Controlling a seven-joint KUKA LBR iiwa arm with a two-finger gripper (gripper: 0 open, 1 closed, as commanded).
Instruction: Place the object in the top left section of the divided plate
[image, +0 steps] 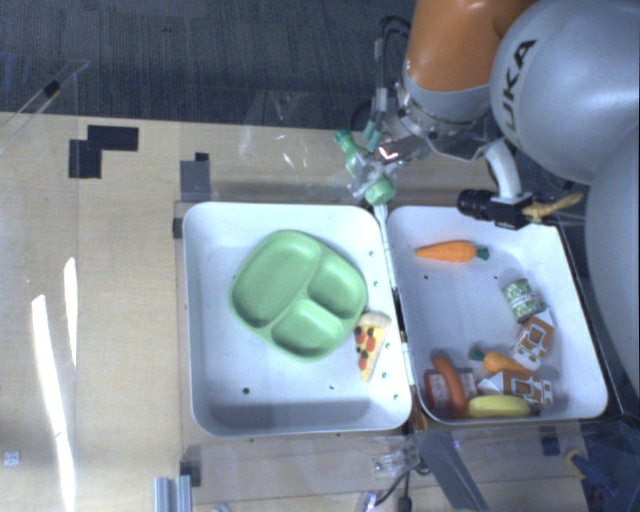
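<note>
The hand is hovering over the far edge of the counter, above the seam between the two bins; whether its green-tipped fingers are wide or narrow cannot be told. The green divided plate is lying in the left bin. A pizza slice is resting just beside the plate's right near edge. In the right bin, a carrot is lying at the far end, well apart from a banana among the items at the near end

Grey arm reaches in, gripper pointing down
</note>
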